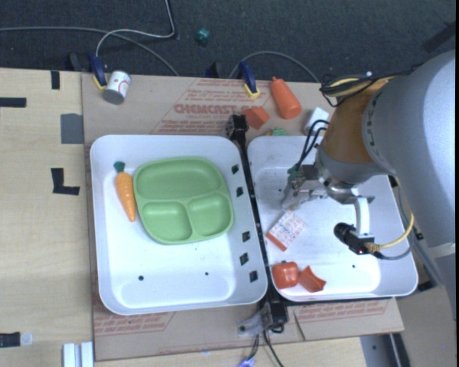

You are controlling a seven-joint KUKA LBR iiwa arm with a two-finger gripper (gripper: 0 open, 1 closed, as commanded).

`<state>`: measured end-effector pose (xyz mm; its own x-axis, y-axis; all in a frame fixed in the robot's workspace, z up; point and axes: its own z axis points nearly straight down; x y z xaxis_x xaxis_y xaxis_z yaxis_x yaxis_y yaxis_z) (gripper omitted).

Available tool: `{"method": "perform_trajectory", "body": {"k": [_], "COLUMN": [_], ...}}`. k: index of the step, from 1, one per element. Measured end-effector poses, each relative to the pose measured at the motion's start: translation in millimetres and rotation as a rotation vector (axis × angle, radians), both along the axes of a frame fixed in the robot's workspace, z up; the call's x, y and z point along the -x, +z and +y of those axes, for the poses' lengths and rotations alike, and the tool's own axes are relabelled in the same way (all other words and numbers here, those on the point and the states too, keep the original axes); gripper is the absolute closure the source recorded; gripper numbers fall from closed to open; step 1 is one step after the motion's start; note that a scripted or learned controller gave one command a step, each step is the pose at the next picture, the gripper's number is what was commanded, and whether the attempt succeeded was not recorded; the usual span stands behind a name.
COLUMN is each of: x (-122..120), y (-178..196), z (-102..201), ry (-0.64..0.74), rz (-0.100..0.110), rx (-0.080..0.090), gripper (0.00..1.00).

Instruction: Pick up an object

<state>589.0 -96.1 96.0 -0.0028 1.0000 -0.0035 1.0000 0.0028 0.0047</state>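
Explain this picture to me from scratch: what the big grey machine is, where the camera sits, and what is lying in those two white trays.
The camera is fixed above a bench and looks down at a slant. The large grey shape with an orange band on the right is a robot arm; it reaches in from that side, and its job is to pick up an object. Its gripper, a two-finger claw, hangs low over the right bin, just above a small red and white packet. I cannot tell whether it grips anything.

Near that bin's front edge lie red toy pieces. The left bin holds a green divided plate with a toy carrot beside it. Behind the bins, on the cardboard, are another orange toy and a small can.
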Motion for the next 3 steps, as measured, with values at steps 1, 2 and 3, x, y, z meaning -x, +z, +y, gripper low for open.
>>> {"method": "perform_trajectory", "body": {"k": [1, 2, 3], "x": [0.1, -45.7, -68.7], "y": [-0.1, -10.0, -10.6], "z": [-0.2, -11.1, 2.9], "ry": [0.0, 0.0, 0.0], "rz": [0.0, 0.002, 0.003], "rx": [0.001, -0.003, -0.002], "gripper": [0.0, 0.0, 0.0]}}
